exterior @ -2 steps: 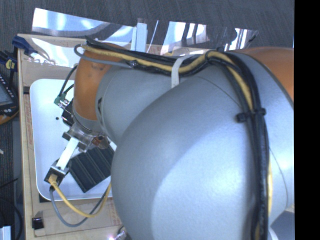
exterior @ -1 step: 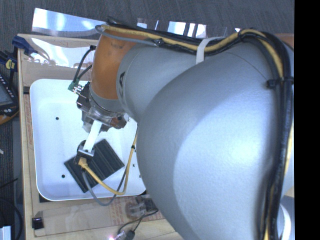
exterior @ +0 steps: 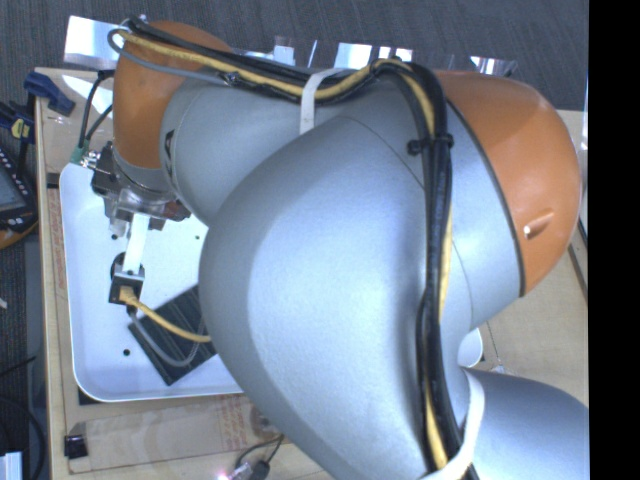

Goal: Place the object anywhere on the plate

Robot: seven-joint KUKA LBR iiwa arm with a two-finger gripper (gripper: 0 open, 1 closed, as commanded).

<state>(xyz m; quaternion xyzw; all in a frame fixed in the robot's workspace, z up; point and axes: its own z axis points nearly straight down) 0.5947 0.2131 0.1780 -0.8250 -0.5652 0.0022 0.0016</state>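
White bin, one in sight, has its wall left of the gripper (wide or closed, I cannot tell). One black ribbed slab lies flat on the bin floor, below and just right of it. Pale wooden bench lies underneath, dark carpet beyond.

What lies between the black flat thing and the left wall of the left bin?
In the camera view, only bare white bin floor lies between the black flat thing and the left wall, apart from one tiny dark speck.

Robot lab, grey arm, white bin
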